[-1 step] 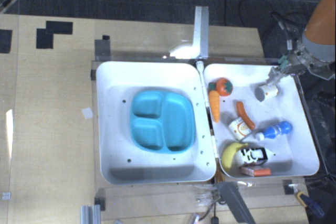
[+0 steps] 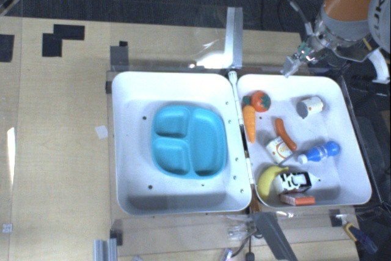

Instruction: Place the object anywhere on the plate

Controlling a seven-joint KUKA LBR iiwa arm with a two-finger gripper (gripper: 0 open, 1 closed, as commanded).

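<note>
Camera view. The left bin [image 2: 122, 150] holds a blue divided plate [image 2: 187, 140] at its centre, with bare white floor on all sides. The right bin [image 2: 348, 131] holds a carrot [image 2: 249, 122], tomato [image 2: 261, 101], sausage [image 2: 285, 133], banana [image 2: 267, 180] and bottle [image 2: 320, 152] (well spaced). The gripper [image 2: 297, 62] hovers beyond the right bin's far rim, arm slanting in from upper right.
</note>
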